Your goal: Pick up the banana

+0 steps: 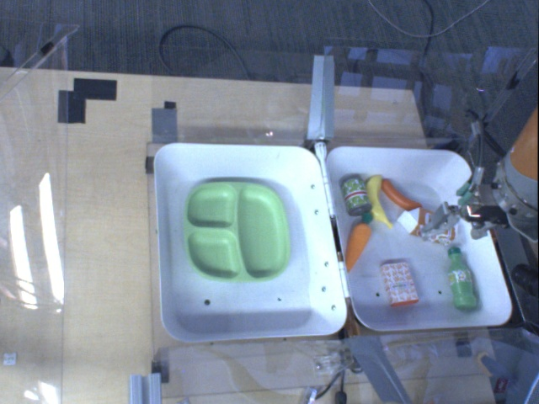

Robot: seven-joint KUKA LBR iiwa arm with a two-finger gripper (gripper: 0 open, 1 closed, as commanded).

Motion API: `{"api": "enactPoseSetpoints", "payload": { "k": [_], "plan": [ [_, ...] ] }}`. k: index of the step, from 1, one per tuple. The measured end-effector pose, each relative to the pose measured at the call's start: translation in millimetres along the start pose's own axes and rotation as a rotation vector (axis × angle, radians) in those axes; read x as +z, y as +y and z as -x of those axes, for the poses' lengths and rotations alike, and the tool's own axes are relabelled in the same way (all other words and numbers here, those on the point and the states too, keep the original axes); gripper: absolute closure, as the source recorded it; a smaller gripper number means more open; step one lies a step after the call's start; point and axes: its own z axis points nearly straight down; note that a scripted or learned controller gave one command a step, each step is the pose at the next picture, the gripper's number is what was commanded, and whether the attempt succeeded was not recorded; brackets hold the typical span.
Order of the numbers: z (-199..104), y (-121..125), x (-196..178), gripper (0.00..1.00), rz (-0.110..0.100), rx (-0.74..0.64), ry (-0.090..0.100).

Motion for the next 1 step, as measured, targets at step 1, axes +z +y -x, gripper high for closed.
{"api": "enactPoseSetpoints", "payload": {
  "k": [1],
  "plan": [
    [0.6, 59.9, 123.5, 0.0, 0.002, -0.242, 0.0]
  ]
}}
